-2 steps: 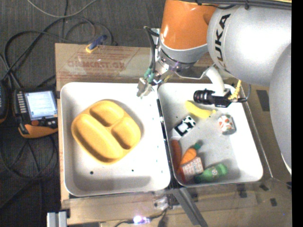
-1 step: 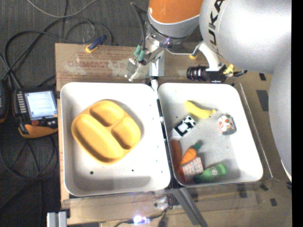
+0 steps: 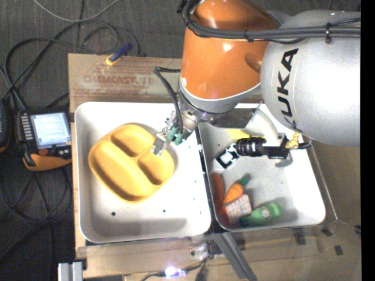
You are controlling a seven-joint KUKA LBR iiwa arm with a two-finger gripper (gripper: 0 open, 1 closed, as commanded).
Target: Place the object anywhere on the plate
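1. The hand (image 3: 162,145) hovers over the yellow, three-compartment plastic plate (image 3: 132,161) in the left white bin (image 3: 105,224); whether it grips anything, I cannot tell.
2. Candidate objects lie in the right bin (image 3: 304,209): the orange toy carrot (image 3: 234,190) looks light and stiff, best pinched mid-body.

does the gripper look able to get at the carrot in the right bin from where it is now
Probably yes: the carrot lies on top, uncovered, though a box and green bottle crowd it. The gripper hovers over the yellow plate.
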